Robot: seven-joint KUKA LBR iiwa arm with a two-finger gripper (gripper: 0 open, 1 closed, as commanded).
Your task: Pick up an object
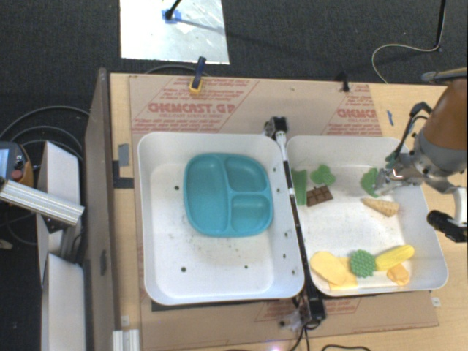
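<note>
Camera view from above, at a slant, onto the worktop (219,97) and its two white bins. My arm (447,126) enters from the right, and my tool (389,175) hangs over the upper right part of the right bin (344,229), just beside a green piece (370,182); whether it touches that piece I cannot tell, and whether the tool is spread or pressed together I cannot tell either. Just below the tool lies a pale wedge (382,207). Toward the bin's left wall are a green strip (299,186), a green leafy piece (322,175) and a brown block (319,195), close together. Along the near edge lie a flat yellow piece (329,268), a green round piece (362,262), a yellow banana-like piece (395,255) and a small orange piece (398,273). The left bin (164,269) holds a teal divided plate (227,194), lying flat near its middle.
</note>
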